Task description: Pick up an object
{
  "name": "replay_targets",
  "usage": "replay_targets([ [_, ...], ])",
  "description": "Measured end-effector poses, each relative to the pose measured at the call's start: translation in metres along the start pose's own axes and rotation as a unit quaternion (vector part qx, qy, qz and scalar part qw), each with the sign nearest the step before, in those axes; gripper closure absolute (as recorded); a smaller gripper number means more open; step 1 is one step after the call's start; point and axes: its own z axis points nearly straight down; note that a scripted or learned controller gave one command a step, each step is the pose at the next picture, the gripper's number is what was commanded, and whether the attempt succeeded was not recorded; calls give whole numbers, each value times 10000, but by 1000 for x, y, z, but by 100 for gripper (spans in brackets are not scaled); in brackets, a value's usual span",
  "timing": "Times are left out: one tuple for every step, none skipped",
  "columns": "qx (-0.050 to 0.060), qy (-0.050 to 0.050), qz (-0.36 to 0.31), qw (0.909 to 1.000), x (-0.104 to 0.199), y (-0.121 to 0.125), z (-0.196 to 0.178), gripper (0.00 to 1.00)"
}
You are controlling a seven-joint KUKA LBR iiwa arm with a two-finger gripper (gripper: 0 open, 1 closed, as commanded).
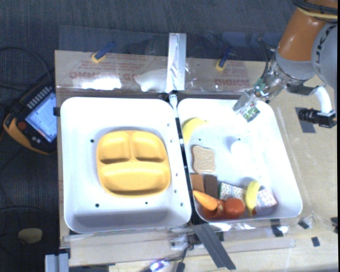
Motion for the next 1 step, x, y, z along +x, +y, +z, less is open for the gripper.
replay_targets([
  [12,28,1264,9920,93,26,22,100],
])
